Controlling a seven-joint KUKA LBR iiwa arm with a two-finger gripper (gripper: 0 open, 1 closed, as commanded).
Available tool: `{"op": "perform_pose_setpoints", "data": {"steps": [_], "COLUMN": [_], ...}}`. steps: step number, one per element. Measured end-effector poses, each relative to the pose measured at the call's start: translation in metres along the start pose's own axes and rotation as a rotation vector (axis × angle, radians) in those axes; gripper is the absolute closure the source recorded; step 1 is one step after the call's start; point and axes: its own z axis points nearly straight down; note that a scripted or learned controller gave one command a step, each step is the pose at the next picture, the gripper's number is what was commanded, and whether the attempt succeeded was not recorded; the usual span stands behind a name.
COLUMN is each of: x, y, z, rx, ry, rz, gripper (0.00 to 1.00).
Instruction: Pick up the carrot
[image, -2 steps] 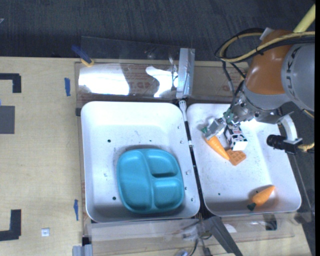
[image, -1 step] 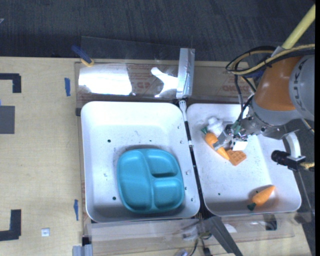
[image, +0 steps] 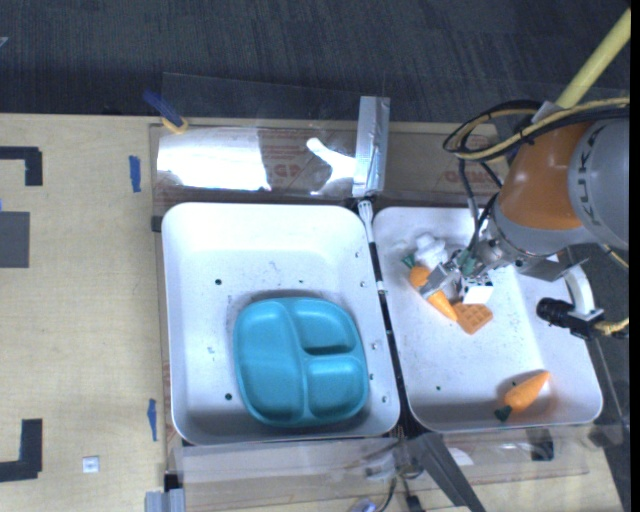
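Note:
An orange carrot (image: 527, 389) with a small green stem end lies in the front right corner of the right bin (image: 560, 350). A second orange, carrot-like piece (image: 436, 296) with a green tip lies near the bin's back left. My gripper (image: 453, 279) hangs low right over this second piece, at its upper right side, and hides part of it. An orange waffle-patterned piece (image: 474, 318) lies just in front of the gripper. The front carrot lies well apart from the gripper, toward the near right.
A small white object (image: 430, 245) sits behind the gripper in the right bin. The left bin (image: 200, 260) holds a blue divided plate (image: 300, 358). A black arm part (image: 560, 313) overhangs the right bin's right rim.

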Motion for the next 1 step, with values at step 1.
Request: {"op": "perform_pose_setpoints", "data": {"steps": [1], "x": [-0.0113], "y": [0.014], "z": [0.0136], "rx": [-0.015], "ry": [-0.012], "rz": [-0.146], "gripper": [0.0]}}
